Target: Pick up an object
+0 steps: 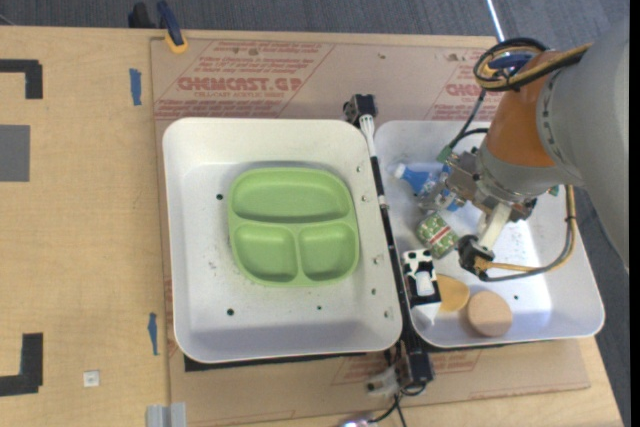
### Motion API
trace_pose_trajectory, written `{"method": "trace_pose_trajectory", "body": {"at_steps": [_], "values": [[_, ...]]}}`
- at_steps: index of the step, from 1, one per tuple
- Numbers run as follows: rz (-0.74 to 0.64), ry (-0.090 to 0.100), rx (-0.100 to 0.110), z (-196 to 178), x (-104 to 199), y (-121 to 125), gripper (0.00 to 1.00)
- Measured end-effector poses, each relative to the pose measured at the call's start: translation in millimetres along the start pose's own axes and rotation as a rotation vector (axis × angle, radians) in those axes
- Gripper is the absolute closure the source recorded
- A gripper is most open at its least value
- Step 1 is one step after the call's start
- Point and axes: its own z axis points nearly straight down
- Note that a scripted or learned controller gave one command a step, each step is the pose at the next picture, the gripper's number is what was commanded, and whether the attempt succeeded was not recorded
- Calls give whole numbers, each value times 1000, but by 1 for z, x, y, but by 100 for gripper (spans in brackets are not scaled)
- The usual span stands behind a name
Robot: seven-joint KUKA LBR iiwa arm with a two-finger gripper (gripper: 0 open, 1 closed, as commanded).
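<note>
Gripper (pixel 455 200) is hanging low in R bin (pixel 560 307), grip state can't tell. Lying there: 1 blue item (pixel 415 177), 1 green-patterned item (pixel 435 233), 1 tan disc (pixel 490 313), poss. more. L bin (pixel 190 147) is holding 1 green tray (pixel 295 225).

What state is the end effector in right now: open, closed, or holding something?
End effector: cannot be told; it is down in the right bin.
</note>
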Motion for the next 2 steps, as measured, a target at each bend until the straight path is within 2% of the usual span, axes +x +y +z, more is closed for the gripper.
{"method": "trace_pose_trajectory", "body": {"at_steps": [1, 2], "values": [[-249, -7, 14, 0, 29, 58, 0], [-251, -9, 18, -9, 29, 58, 100]]}}
